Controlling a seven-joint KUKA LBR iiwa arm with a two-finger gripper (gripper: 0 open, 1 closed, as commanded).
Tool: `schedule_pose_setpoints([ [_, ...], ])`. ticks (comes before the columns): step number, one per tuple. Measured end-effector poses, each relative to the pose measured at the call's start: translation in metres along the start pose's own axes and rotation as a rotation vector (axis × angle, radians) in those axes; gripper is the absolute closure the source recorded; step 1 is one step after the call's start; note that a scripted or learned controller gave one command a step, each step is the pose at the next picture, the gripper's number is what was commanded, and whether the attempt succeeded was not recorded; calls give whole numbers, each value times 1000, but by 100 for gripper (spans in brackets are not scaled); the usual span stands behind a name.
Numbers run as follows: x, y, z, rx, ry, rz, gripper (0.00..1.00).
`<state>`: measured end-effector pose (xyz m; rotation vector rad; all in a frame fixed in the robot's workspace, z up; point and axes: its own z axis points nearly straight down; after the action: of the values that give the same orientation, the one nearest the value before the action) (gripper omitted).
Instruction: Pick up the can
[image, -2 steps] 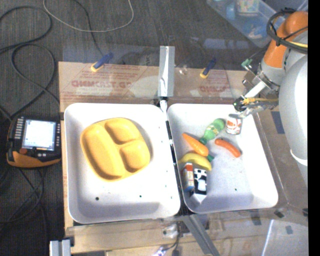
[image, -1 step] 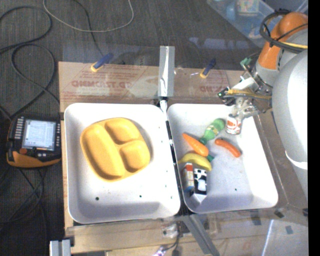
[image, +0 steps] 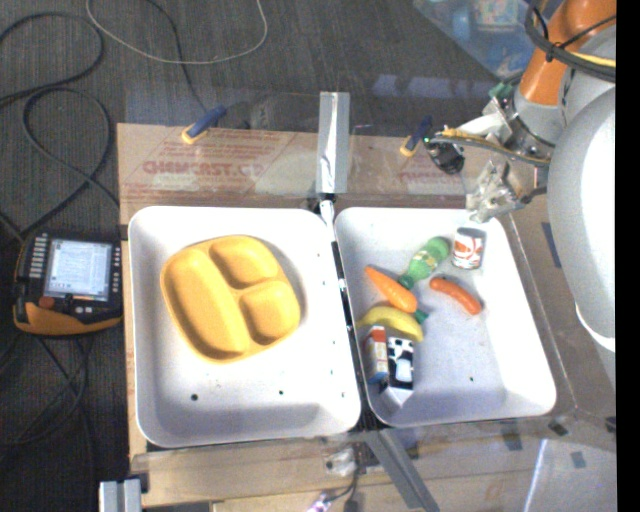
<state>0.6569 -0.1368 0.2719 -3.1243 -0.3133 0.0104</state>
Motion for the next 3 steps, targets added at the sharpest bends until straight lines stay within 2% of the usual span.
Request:
schedule_pose_setpoints([
  [3,1,4,-12,10,-23,8,100],
])
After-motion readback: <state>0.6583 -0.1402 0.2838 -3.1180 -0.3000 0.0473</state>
